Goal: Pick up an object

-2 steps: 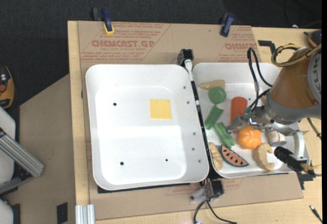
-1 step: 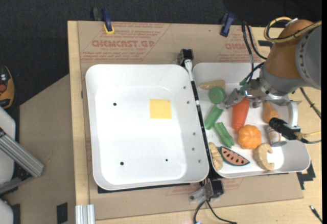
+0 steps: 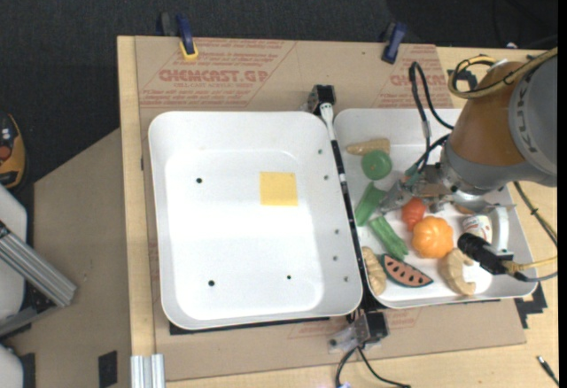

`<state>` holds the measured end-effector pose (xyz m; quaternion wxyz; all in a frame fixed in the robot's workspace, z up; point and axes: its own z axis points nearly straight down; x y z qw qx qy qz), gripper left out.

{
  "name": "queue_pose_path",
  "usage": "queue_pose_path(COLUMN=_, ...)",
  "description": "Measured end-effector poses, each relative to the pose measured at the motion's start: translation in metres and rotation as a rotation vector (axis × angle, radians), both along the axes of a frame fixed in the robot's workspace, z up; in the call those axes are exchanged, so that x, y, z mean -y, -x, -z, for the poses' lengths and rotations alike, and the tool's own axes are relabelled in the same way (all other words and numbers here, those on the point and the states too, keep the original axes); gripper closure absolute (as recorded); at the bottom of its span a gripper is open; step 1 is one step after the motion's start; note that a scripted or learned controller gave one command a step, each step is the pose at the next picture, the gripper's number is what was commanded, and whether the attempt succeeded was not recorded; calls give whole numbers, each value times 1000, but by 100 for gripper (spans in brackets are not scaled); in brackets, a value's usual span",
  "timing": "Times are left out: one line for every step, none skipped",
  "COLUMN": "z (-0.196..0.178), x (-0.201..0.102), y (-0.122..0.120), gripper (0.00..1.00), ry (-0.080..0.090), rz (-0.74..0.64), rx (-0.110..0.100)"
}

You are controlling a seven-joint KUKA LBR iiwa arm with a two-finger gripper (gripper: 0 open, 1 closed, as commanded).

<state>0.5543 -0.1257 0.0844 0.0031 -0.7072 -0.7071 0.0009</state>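
Observation:
The right white bin (image 3: 523, 287) holds several toy foods. Among them are a red tomato (image 3: 413, 213), an orange (image 3: 432, 236), a watermelon slice (image 3: 406, 272), a green bean pod (image 3: 389, 236), a green leafy piece (image 3: 367, 204), a round green item (image 3: 376, 166) and a tan piece (image 3: 368, 147). The arm's orange band (image 3: 483, 125) and grey wrist come in from the right. My gripper (image 3: 420, 192) hangs low over the bin's middle, just above the tomato and beside the leafy piece. Its tip is hidden by its own body.
A yellow square slice (image 3: 279, 189) lies alone in the left bin (image 3: 177, 227). A pale lumpy item (image 3: 459, 273) and a small white-and-red item (image 3: 476, 225) sit at the right bin's near right. Cables (image 3: 423, 98) trail along the arm. Blue clamps (image 3: 184, 30) hold the board's far edge.

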Motion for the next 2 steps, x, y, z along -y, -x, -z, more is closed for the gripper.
queue_pose_path(z=-11, x=2, y=-2, gripper=100, ry=3, rz=1, rx=5)
queue_pose_path(z=-107, x=-74, y=-24, gripper=100, ry=1, rz=-10, rx=17)
